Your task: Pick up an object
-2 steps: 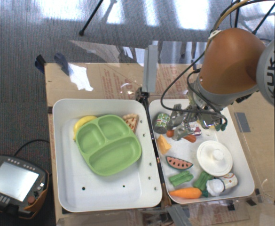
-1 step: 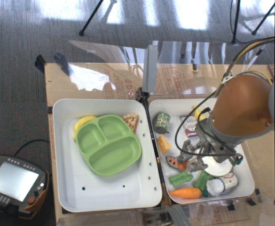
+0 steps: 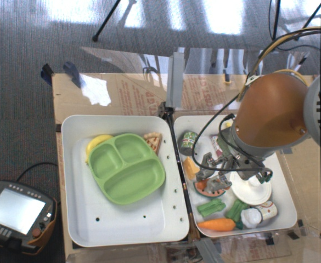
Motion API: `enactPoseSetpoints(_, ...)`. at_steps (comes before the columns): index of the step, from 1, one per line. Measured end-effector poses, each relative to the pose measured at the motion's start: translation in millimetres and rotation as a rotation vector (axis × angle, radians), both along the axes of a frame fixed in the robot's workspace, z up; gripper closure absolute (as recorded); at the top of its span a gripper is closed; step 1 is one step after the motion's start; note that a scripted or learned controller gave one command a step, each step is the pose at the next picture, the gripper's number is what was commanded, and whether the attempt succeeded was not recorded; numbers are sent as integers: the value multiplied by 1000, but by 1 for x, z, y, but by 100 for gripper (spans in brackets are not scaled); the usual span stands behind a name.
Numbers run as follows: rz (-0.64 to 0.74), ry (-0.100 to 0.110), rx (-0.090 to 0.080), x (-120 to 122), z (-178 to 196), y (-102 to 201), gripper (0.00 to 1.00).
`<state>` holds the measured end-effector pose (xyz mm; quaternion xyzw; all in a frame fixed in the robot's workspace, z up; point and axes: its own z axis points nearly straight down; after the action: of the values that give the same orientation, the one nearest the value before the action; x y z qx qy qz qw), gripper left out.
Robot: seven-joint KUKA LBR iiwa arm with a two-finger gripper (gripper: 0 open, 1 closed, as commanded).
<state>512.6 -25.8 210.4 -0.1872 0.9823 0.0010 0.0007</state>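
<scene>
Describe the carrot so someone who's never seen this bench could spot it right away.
Start at the right-hand white bin, the crowded one under the arm. Go to its near edge, closest to the camera, where the carrot lies on its side just below a green toy vegetable. It is the only long, tapered orange piece there; its neighbours are green or white.

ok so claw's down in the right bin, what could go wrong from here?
1. The right bin is crowded: the claw sits low among a watermelon slice, an orange piece and a white dish, so it may pinch two things or only nudge them.
2. The green can stands close to the arm's cables and could tip.
</scene>
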Motion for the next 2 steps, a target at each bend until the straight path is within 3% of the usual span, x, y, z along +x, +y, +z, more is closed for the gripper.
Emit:
enactPoseSetpoints(1, 4, -3, 0, 77, 29, 36, 100)
enactPoseSetpoints(2, -318, -2, 0, 132, 54, 5, 100)
